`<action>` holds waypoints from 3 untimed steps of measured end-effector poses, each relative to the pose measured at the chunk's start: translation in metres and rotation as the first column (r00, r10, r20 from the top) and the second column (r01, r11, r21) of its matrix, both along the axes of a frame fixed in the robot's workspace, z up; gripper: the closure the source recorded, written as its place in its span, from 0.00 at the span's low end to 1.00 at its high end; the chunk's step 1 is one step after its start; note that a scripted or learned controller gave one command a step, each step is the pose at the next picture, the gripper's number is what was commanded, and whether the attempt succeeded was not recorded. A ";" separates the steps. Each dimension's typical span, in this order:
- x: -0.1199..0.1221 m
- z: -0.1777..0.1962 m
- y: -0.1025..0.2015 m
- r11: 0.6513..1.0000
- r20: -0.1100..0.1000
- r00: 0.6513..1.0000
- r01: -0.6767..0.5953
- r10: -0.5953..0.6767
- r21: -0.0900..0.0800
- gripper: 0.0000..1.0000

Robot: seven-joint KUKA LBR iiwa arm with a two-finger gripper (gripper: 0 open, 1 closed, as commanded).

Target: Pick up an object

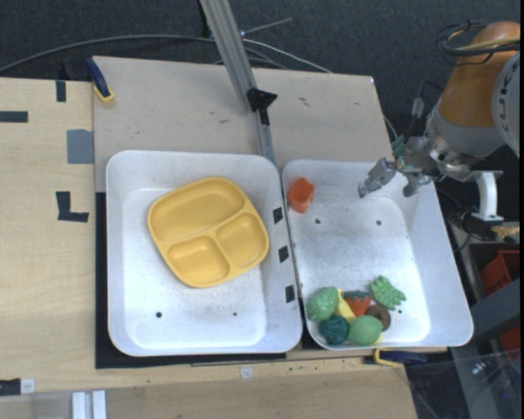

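My gripper [393, 182] hangs over the far right part of the right bin [437, 260], its two fingers spread apart with nothing between them. An orange block [300, 194] lies at the bin's far left corner, well left of the gripper. A cluster of toy foods sits along the near edge: a light green piece [324, 303], a dark teal piece [334, 328], a green ball [364, 330], a red piece [359, 303], a brown piece [382, 315] and a leafy green piece [388, 290].
The left bin [127, 260] holds a yellow divided plate [209, 231]. A grey pole [236, 59] slants across the bench behind the bins. The arm's orange band [476, 85] is at the right.
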State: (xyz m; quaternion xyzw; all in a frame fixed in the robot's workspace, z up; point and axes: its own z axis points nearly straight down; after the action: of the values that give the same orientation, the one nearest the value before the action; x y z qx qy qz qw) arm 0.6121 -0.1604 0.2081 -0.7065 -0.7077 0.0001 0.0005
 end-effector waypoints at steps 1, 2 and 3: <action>0.000 0.000 0.000 1.000 0.000 1.000 -0.001 0.001 -0.001 0.00; -0.005 -0.064 -0.003 1.000 -0.007 1.000 0.000 0.000 -0.001 0.00; -0.007 -0.118 -0.002 1.000 -0.007 1.000 0.000 0.000 -0.001 0.00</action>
State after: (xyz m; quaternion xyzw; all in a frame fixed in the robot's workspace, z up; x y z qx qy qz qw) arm 0.6051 -0.1624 0.0900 -0.7064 -0.7078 0.0026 0.0027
